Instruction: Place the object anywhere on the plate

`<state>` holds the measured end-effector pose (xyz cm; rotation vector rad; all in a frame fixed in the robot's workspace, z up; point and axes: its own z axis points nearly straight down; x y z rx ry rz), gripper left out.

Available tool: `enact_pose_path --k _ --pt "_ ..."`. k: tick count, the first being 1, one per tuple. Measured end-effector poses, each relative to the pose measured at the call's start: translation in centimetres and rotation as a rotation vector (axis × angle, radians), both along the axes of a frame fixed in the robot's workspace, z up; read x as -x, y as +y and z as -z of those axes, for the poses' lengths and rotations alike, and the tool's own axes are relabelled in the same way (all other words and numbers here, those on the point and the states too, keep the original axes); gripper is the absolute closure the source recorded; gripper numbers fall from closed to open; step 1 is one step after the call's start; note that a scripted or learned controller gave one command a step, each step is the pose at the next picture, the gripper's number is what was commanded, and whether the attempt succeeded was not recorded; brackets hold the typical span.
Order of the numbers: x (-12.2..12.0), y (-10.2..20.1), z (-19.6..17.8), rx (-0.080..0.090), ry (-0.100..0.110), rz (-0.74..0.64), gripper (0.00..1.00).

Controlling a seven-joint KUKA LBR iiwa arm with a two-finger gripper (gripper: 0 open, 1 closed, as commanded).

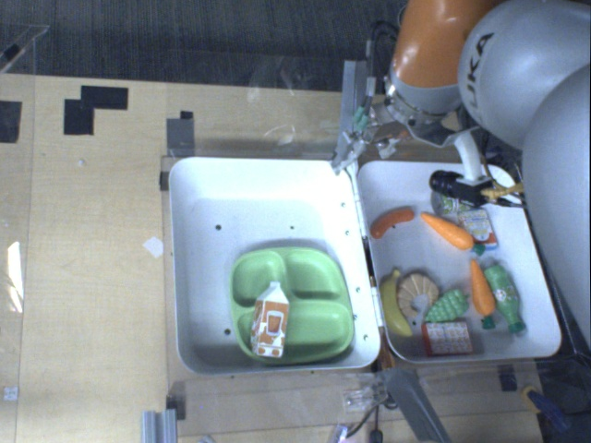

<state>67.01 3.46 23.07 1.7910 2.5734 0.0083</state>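
Light wood bench (83, 275) with black marks at its far left, dark floor beyond it. Two white bins: the left bin (199, 247) has a green divided plate (314, 293), and a small white-and-orange carton (271, 320) lies on the plate's front-left section, well in front of and left of the end effector (355, 141). The end effector sits at the bins' shared back corner; can't tell how far open it is. The arm's bulk hides the right bin (545, 340) along its right side.
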Motion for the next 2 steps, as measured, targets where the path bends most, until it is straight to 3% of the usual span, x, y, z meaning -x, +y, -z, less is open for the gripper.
enact_pose_path --k 1,2 --pt "0.0 -2.1 -4.6 0.0 0.001 0.056 0.0" --pt "0.0 -0.3 2.4 0.0 0.003 0.006 0.0"
